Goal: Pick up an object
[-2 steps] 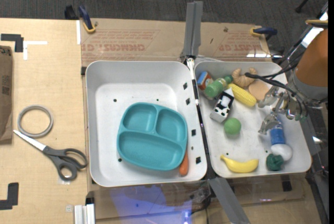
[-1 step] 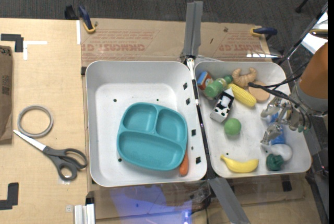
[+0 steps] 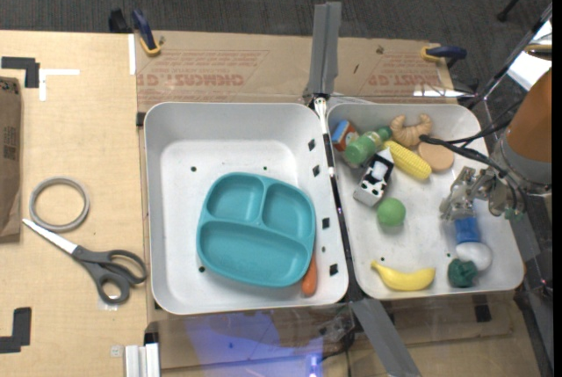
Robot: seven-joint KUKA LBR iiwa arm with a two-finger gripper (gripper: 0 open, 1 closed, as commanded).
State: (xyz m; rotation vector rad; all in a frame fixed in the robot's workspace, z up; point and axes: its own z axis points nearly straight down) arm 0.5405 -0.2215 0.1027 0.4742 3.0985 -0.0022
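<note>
My gripper [image 3: 460, 196] hangs over the right side of the right bin [image 3: 439, 113], with the arm's orange band [image 3: 537, 131] behind it at the frame's right edge. Just below the gripper lies a blue object [image 3: 468, 231] with a white piece [image 3: 475, 253] and a dark green toy [image 3: 462, 273] beside it. Further left in this bin are a green ball [image 3: 391, 213], a black and white cow toy [image 3: 377, 177], a yellow corn cob [image 3: 409, 162], a green bottle [image 3: 363, 147], a tan ginger-shaped toy [image 3: 410, 130], a beige disc [image 3: 436, 157] and a banana [image 3: 403, 277].
The left bin [image 3: 176, 138] holds a teal divided plate [image 3: 257, 228] with an orange carrot [image 3: 309, 280] at its lower right edge. Scissors [image 3: 92, 259] and a tape roll [image 3: 60, 202] lie on the wooden bench to the left. Black cables [image 3: 457, 144] cross the right bin's back corner.
</note>
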